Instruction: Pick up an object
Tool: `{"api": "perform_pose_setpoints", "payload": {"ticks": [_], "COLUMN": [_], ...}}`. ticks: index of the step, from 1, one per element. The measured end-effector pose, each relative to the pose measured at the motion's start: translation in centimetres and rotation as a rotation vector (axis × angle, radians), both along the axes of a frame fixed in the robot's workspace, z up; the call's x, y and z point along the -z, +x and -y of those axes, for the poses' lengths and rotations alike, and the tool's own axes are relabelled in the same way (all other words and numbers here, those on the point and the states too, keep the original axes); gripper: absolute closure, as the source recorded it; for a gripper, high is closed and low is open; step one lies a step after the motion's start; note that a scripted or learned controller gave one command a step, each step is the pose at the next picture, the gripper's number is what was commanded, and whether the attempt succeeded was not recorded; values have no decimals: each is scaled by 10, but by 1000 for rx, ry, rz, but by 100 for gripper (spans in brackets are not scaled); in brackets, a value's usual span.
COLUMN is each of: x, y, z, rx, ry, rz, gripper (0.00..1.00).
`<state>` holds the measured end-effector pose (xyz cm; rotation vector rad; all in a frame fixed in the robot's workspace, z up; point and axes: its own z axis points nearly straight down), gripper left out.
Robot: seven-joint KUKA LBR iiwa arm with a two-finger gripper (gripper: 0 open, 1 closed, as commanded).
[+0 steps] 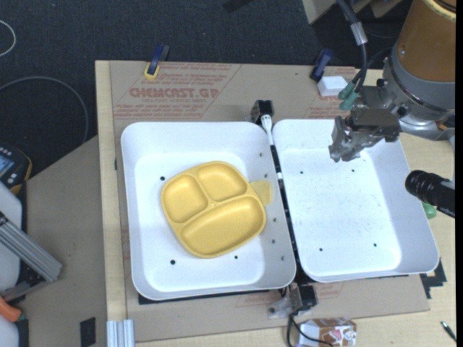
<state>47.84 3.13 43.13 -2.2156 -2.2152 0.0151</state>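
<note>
Gripper (346,152) hovered at upper right, over the right bin (376,259); finger state could not be determined. Tray (212,208) lay in the left bin (141,194), well apart. Descent here would likely grasp nothing.
</note>
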Motion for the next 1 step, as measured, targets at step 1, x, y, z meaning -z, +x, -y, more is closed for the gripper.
{"api": "perform_pose_setpoints", "payload": {"ticks": [1], "x": [2], "y": [0], "z": [-53], "rx": [-7], "ry": [2], "rz": [9], "gripper": [100]}}
